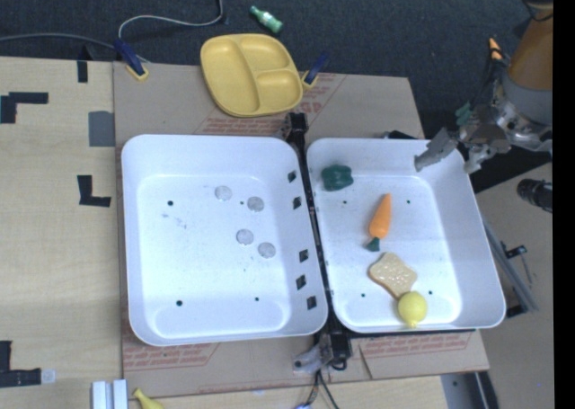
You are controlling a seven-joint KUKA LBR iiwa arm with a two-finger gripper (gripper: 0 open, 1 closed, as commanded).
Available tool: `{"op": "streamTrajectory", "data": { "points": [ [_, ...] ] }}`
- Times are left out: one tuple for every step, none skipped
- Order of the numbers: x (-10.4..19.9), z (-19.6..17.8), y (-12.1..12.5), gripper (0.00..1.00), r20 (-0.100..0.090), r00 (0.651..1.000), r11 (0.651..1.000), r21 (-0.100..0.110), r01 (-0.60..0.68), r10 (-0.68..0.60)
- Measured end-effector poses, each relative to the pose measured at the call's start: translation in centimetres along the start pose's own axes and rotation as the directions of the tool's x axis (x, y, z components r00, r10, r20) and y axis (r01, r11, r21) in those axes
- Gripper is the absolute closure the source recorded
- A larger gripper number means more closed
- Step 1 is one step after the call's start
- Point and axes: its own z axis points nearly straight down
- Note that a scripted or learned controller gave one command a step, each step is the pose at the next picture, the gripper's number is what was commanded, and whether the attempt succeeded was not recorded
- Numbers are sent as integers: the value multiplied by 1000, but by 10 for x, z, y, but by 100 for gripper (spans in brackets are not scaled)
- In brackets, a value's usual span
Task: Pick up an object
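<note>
While the left bin (pixel 144 245) lies bare of toys, the right bin (pixel 467 245) holds a green piece (pixel 337 177), a carrot (pixel 380 218) standing nearly upright with its leaf end low, a cracker (pixel 392 274) and a lemon (pixel 412 308). The gripper (pixel 454 151) hangs over that bin's upper right rim, its fingers (pixel 431 153) spread and grasping nothing, with open floor right of the carrot.

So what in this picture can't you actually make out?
- Pincer: blurred at the right bin's upper rim, in the camera view; its state is unclear.
- Small green object on the dark floor: too small to identify.
- Yellow item: cut off by the bottom edge.
- Dark green thing: too blurry to name.
</note>
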Motion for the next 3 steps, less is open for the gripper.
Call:
{"op": "streamTrajectory", "data": {
  "points": [
    [40,174,-4,0,-1,1000,1000,-3,1,-1],
    [39,165,-4,100,2,1000,1000,-6,0,0],
    [114,53,-88,100,-1,1000,1000,-3,2,-2]
  ]
}}
